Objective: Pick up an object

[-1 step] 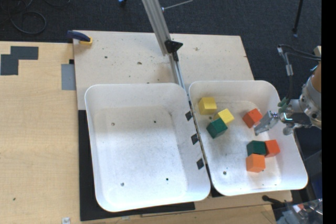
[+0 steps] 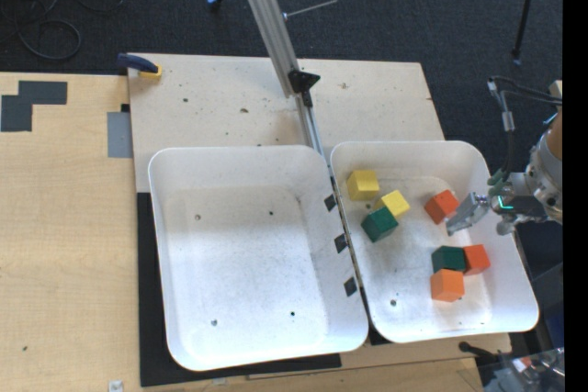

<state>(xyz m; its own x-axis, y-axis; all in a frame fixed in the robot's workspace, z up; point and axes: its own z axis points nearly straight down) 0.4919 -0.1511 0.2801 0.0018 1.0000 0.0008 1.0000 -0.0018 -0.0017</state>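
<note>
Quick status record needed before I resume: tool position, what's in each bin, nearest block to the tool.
tool: over the right bin, near its right side
right bin: two yellow blocks, two green, three orange
left bin: no blocks seen
nearest block: the upper orange one, just left of the tool
held: nothing seen between the fingers

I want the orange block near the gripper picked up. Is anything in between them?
Nothing visible is. The gripper sits just right of the orange block in the right bin, with bare bin floor between. The other blocks lie off to the side.
</note>
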